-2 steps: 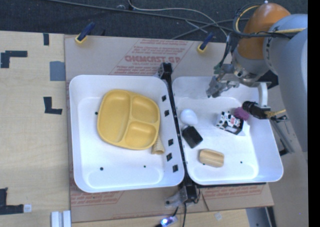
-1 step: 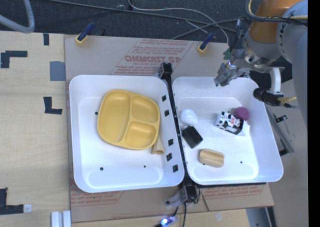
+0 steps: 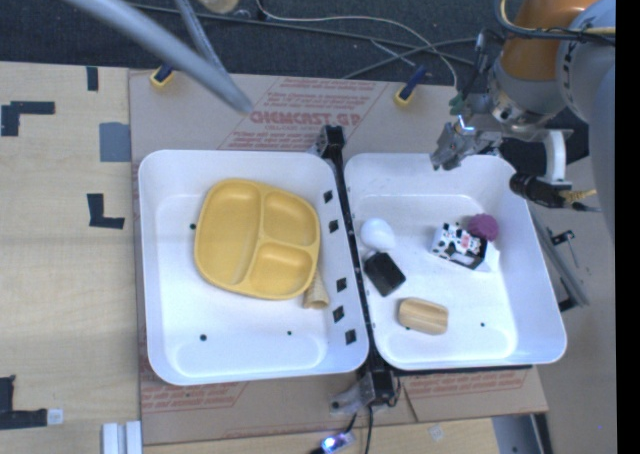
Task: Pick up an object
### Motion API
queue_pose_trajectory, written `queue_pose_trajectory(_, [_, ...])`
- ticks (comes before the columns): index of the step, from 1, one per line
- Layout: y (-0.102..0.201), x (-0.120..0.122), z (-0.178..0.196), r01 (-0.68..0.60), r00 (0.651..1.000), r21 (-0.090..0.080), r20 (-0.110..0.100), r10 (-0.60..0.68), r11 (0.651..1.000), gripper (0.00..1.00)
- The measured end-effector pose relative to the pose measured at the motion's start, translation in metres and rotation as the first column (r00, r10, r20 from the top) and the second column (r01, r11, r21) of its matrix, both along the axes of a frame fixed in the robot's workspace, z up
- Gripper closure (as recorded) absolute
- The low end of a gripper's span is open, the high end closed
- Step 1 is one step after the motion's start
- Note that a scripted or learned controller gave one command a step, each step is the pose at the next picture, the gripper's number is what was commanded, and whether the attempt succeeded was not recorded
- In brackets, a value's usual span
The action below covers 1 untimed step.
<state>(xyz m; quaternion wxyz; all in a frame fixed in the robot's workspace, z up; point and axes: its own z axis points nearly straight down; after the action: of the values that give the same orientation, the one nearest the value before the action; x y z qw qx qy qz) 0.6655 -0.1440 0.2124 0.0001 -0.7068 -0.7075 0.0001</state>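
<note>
My gripper [image 3: 447, 154] hangs over the back edge of the right bin [image 3: 530, 337], well above its contents, with nothing seen in it. In that bin lie a white rounded object [image 3: 377, 233], a black block [image 3: 383, 272], a tan bread-like piece [image 3: 423, 316], a black-and-white cow-patterned toy [image 3: 459, 243] and a purple object [image 3: 484, 226] touching the toy. The left bin [image 3: 170, 342] holds a yellow divided plate [image 3: 257, 238] and a small tan cone [image 3: 316, 293] at the plate's front right edge.
A black divider [image 3: 345, 242] runs between the two bins. Both bins rest on a cardboard sheet [image 3: 300, 107]. A grey pole [image 3: 120, 12] slants across the top left, and cables [image 3: 400, 42] trail behind the bins. The arm's orange band [image 3: 555, 2] is at the top right.
</note>
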Motion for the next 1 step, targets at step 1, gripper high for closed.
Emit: queue_pose_trajectory(1, [0.0566, -0.0099, 0.0106, -0.005, 1.0, 0.001, 0.0, 0.005, 1.0, 1.0])
